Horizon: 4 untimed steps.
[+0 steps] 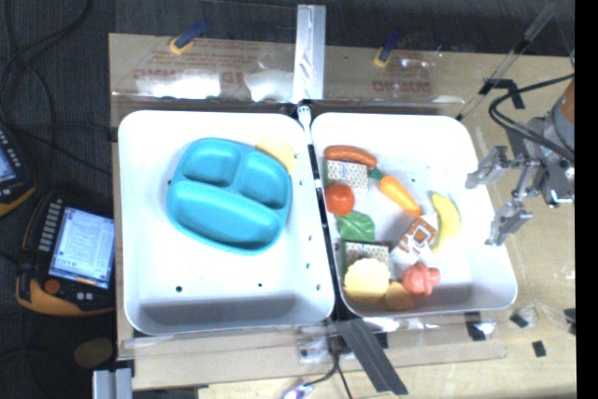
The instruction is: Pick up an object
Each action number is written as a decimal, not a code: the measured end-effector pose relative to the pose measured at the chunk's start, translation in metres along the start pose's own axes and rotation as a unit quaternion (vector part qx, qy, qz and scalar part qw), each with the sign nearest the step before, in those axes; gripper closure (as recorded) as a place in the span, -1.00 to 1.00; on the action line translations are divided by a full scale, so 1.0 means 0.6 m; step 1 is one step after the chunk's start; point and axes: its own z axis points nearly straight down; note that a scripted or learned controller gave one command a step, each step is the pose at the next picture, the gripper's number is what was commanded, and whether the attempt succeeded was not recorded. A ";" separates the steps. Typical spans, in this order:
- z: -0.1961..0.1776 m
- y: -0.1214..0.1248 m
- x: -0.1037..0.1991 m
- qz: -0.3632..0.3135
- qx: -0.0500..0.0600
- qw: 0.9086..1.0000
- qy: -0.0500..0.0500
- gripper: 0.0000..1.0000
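White right bin: we see toy food crowded here — banana, carrot, tomato, sausage.
Left bin: we find a blue divided tray.
Gripper: we see it over the tabletop, just outside the right bin's right wall.
Fingers: spread apart, pinching nothing.

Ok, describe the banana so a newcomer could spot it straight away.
Find the right bin, the one crowded with toy food. Along its right side, nearest the gripper, lies the banana, just right of the carrot. It is the only curved yellow piece there; the carrot is orange and straight.
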 end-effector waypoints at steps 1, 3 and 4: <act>0.192 -0.010 0.040 0.142 0.000 0.990 0.000 -1.00; 0.272 0.171 -0.129 0.494 0.011 0.869 -0.003 -1.00; 0.273 0.173 -0.173 0.622 0.001 0.783 -0.005 -1.00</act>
